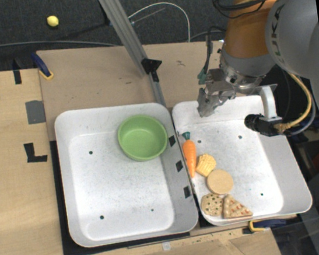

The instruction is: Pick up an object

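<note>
While the grey arm with its orange band is reaching in from the right, its jaws are hanging over the far left corner of the right-hand shallow white bin, and whether they are standing wide or narrow I cannot tell from this angle. Nothing is showing between them.

Two white bins are sitting side by side on the light wooden tabletop. One round green plastic bowl is resting upright in the left-hand white bin, near its far right corner.

Five toy food pieces are lying in the right-hand bin, all crowded along its left wall and well apart from the jaws. One orange toy carrot with a green tip is lying lengthwise against that wall. Just beside it, one ridged yellow piece is touching one round tan biscuit-like disc. Nearer the front edge, one round brown cracker with dots is sitting next to one triangular orange-and-tan wedge.

One small yellow ball is lying on the dark floor beyond the tabletop. One grey metal bar is slanting down toward the gap between the two bins.
</note>
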